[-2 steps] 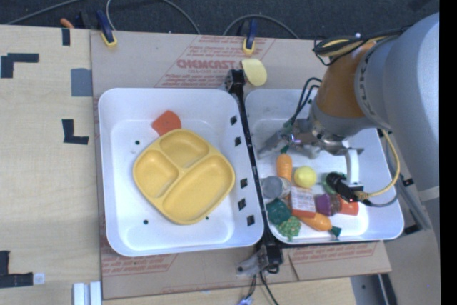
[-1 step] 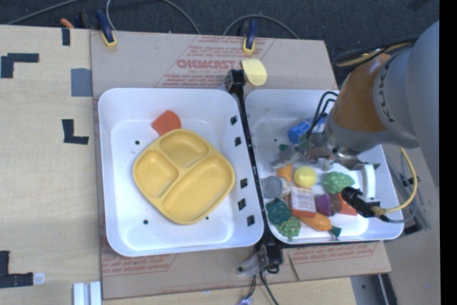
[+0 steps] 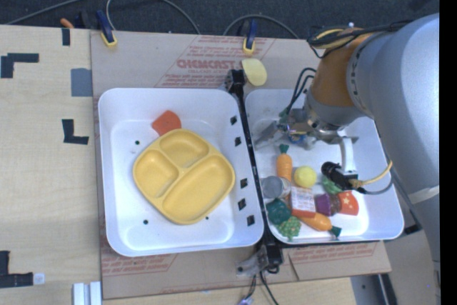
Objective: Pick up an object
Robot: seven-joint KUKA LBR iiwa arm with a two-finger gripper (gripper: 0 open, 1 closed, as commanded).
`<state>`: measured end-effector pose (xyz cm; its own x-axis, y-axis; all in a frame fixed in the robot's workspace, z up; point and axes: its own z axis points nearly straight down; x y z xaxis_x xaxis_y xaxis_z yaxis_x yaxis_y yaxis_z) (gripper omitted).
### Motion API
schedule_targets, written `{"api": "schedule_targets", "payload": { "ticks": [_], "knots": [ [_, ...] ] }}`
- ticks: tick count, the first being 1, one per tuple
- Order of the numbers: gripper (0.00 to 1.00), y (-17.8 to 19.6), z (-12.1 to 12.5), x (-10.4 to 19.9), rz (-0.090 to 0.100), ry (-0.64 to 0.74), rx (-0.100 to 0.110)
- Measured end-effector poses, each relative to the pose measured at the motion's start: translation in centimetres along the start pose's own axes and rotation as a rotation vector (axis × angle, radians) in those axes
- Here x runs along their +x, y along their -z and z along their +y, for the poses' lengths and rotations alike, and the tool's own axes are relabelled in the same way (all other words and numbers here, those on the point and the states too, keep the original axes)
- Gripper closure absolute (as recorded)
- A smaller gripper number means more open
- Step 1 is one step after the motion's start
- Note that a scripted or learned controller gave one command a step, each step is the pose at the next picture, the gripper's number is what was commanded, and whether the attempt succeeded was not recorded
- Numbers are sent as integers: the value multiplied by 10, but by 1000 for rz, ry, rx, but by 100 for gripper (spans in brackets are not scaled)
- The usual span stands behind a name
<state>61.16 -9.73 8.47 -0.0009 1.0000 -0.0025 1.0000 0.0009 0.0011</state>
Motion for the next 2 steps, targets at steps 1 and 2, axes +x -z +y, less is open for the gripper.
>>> {"api": "schedule_targets", "payload": {
  "ticks": [1, 2],
  "knots": [
    [0, 1, -80, -16, 1, -1, 2],
    [0, 0, -33, 0, 0, 0, -1]
  ]
}}
